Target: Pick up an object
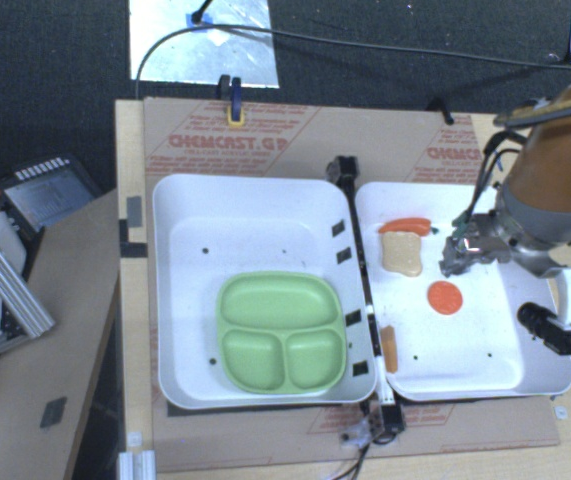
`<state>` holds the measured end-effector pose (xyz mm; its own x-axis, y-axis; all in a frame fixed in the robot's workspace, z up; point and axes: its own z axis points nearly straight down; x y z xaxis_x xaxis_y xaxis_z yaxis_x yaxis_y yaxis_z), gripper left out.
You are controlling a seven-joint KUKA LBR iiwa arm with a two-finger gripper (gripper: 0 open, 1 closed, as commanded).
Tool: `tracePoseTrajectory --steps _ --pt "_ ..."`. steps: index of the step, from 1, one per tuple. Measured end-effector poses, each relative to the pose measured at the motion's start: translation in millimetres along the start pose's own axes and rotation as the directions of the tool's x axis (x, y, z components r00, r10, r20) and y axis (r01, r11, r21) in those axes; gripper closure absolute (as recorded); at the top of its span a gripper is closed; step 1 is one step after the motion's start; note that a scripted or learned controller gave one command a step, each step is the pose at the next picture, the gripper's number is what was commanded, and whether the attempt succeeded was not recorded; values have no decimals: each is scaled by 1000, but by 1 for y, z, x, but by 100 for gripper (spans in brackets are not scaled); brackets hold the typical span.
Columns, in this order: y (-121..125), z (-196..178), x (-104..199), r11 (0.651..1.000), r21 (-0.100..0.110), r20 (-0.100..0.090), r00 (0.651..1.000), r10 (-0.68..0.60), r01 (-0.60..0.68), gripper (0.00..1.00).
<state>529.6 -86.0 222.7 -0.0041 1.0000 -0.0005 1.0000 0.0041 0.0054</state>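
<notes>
You see a thin orange stick (389,349) lying lengthwise against the right white plastic bin's (485,376) near-left wall. Beyond it sit a flat round red-orange disc (445,297), a pale tan bread-like slab (401,254) and an elongated red-orange piece (405,226) pointing sideways. The metal gripper (462,251) hovers beside the disc; you cannot tell its finger state.

My fingers (462,251): bare metal, dull sheen. My wrist band (563,168): glossy orange. Both bins (255,208): smooth white plastic, slight gloss. Green tray (281,330): matt plastic. Red disc (446,297): smooth, matt. Bench (285,133): brown printed cardboard, matt. Sheet (235,23) past bench's far edge: shiny, foil-like.
</notes>
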Motion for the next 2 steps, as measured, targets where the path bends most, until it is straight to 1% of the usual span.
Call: tracePoseTrajectory --steps 1,2 --pt "-1 9 54 1000 4 -3 1000 -5 5 100" --pt "-3 -5 107 1000 2 -3 1000 -6 6 100"
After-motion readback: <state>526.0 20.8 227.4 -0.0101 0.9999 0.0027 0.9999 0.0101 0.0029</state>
